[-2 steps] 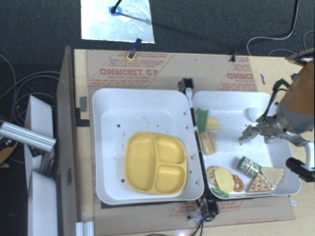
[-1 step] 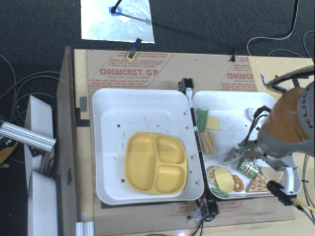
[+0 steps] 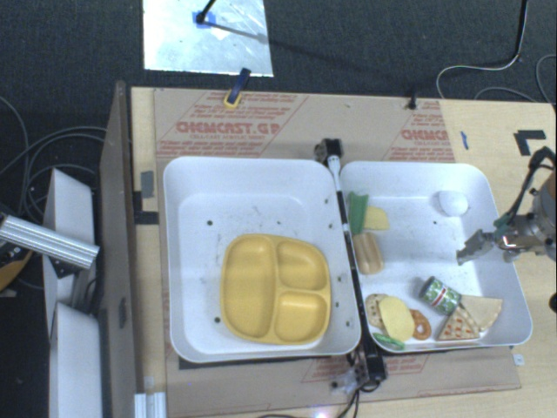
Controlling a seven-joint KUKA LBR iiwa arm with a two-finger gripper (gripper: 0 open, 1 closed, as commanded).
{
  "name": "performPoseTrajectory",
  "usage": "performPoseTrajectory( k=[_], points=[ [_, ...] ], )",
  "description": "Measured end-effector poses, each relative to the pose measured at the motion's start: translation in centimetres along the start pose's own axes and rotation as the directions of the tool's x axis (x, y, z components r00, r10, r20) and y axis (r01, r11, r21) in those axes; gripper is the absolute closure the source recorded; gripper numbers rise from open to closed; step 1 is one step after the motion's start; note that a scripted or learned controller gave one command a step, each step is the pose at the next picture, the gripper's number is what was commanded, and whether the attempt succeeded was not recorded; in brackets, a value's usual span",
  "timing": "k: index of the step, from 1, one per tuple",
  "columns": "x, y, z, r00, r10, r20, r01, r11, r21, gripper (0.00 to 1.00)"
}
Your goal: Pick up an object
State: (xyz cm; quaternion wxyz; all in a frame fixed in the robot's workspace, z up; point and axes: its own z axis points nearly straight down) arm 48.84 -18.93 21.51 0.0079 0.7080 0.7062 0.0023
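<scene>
Toy food (image 3: 409, 316) fills right bin (image 3: 487, 190); board (image 3: 235, 129) reads "CHEMCAST GP".

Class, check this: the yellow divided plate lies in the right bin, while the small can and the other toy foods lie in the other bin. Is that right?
Not quite. The camera view shows the yellow divided plate in the left bin, not the right. The small can and other toy foods do lie in the other bin.

Dark carpet floor (image 3: 70, 42) around the bench. Brown cardboard sheet (image 3: 287, 124) with red lettering covers the bench top, up-left of the claw (image 3: 487, 244). Shiny silver sheet (image 3: 207, 23) on the floor far up-left, blue tape on it. Black cables (image 3: 39, 159) far left, thin white cable (image 3: 483, 66) above the claw. White box (image 3: 65, 320) and metal bar (image 3: 48, 240) far left.
</scene>
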Motion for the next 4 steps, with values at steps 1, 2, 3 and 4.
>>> performPoseTrajectory(
  k=[1, 2, 3, 4],
  points=[
    [4.9, 0.2, 12.2, 1.000, -0.009, -0.013, 0.009, 1.000, 0.022, 0.00],
    [4.5, 0.5, 10.5, 1.000, -0.007, -0.008, 0.007, 1.000, 0.012, 1.00],
    [1.7, -0.1, 0.6, 1.000, -0.003, -0.003, 0.003, 1.000, 0.005, 1.00],
    [6.3, 4.3, 4.2, 1.000, -0.012, -0.008, 0.012, 1.000, 0.011, 1.00]
  ],
)
